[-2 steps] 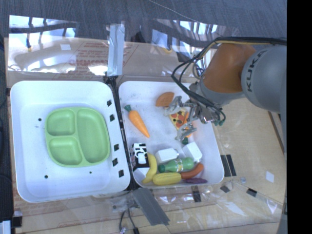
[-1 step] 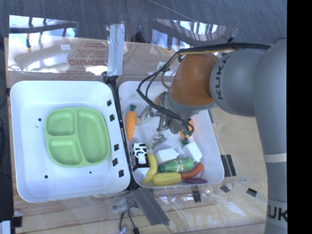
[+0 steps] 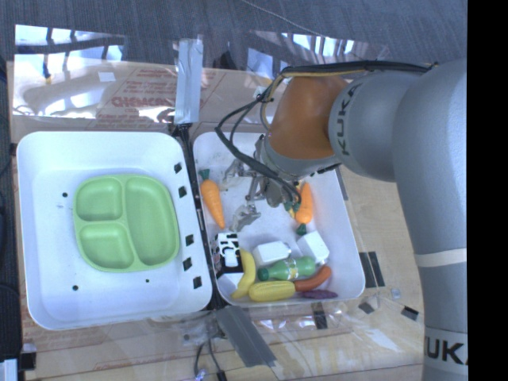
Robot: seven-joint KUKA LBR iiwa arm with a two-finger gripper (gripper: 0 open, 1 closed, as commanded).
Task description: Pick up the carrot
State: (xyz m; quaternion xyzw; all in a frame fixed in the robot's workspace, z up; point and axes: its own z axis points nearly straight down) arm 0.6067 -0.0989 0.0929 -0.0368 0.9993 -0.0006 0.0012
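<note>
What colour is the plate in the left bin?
Light green, seen in the camera view: the divided plate.

Wood worktop [image 3: 381,213] w/ 2 white bins side by side: left bin [image 3: 40,213], right bin [image 3: 349,244].

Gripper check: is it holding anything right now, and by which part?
Nothing is held. The gripper hangs over the right bin with nothing between its fingers; one carrot lies to its left, another to its right.

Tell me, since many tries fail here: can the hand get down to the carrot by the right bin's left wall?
Probably yes. The carrot lies bare on the right bin's floor with nothing on top, and the hand hangs just beside it. The bin wall close along its left side may crowd a finger.
</note>
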